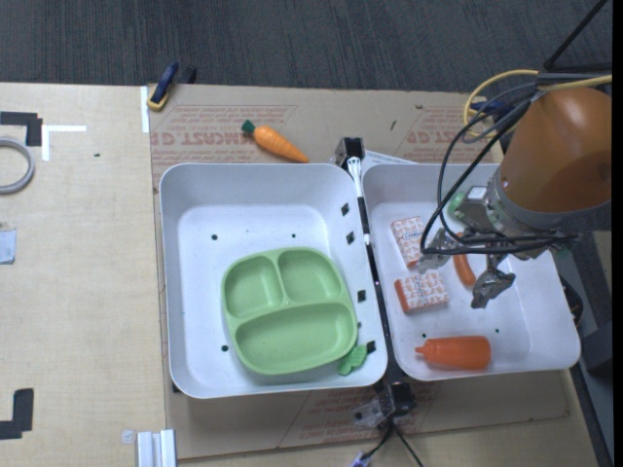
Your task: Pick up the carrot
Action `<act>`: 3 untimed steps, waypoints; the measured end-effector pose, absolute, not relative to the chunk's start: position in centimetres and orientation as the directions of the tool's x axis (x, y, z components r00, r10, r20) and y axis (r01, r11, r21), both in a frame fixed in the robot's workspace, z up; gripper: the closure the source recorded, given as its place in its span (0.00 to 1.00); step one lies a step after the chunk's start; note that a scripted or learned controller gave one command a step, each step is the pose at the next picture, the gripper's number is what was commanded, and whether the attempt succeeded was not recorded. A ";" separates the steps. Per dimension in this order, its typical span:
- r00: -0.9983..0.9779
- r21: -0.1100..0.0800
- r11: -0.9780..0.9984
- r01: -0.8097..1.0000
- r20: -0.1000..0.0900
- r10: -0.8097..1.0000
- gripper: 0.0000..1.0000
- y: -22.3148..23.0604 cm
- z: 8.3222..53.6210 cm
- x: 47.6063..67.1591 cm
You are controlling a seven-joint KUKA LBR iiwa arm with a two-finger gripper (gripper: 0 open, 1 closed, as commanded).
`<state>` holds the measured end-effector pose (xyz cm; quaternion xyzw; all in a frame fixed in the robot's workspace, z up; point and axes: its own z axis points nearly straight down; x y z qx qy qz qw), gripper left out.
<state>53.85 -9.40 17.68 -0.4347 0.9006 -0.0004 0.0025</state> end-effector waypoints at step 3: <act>-0.376 -0.001 0.376 -0.926 -0.003 -0.926 0.00 -13.5 14.0 56.7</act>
